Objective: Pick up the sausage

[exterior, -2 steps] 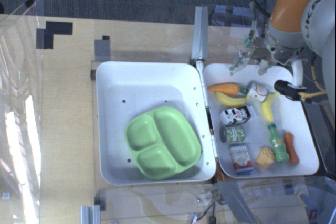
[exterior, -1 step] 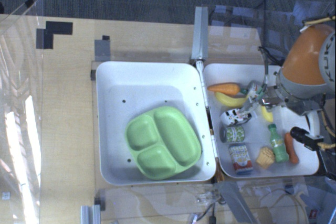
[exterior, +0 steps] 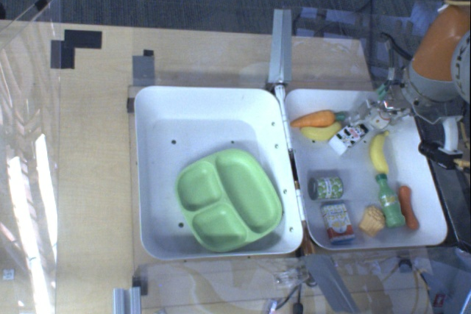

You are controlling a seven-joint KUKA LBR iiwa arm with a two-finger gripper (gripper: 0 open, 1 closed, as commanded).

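The sausage is a short reddish-orange stick lying near the right wall of the right bin, just right of a green bottle. My gripper hangs low over the upper middle of that bin, beside a yellow fruit and a carrot. It is well away from the sausage, up and to the left of it. The wrist reaches in from the right above a banana.
The right bin also holds a small can, a printed box and an ice-cream cone toy. A green divided plate lies in the left bin. A metal post stands between the bins at the back.
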